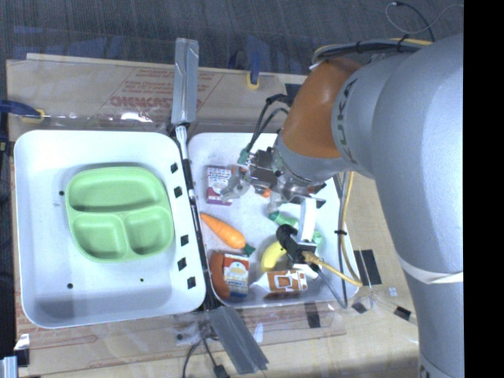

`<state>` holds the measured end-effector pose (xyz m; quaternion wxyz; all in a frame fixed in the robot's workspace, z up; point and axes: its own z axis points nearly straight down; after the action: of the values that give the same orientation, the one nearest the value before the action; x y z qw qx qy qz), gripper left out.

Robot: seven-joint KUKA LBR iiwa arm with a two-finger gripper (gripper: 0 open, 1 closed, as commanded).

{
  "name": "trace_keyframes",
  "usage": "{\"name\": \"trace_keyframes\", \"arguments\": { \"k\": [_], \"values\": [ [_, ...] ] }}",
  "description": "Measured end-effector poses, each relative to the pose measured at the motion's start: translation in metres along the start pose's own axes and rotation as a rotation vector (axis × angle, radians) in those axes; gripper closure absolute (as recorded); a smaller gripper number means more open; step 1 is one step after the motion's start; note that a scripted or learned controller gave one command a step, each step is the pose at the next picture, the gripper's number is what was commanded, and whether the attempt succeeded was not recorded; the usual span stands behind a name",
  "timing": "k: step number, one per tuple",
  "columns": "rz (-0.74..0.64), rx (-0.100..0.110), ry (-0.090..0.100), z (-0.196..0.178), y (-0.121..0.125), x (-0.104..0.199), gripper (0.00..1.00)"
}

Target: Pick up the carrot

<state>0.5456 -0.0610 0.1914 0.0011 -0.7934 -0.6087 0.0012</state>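
The big grey arm with its orange band (pixel 319 113) bent down from the frame's right over the right-hand shallow white bin (pixel 206 144), its two-finger gripper (pixel 250 179) near centre. The tapered orange carrot (pixel 223 229) lay apart, just lower left.

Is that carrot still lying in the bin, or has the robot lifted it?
Lying in the bin. The carrot rests flat on the right bin's white floor, and the gripper is above it, apart from it.
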Motion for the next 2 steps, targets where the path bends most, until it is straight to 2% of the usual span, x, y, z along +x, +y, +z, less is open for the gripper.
{"name": "trace_keyframes", "arguments": {
  "k": [1, 2],
  "values": [
    [-0.064, 0.002, 0.0, 0.099, -0.003, -0.043, 0.0],
    [-0.242, -0.001, 0.001, 0.0, -0.016, 0.008, 0.0]
  ]
}}
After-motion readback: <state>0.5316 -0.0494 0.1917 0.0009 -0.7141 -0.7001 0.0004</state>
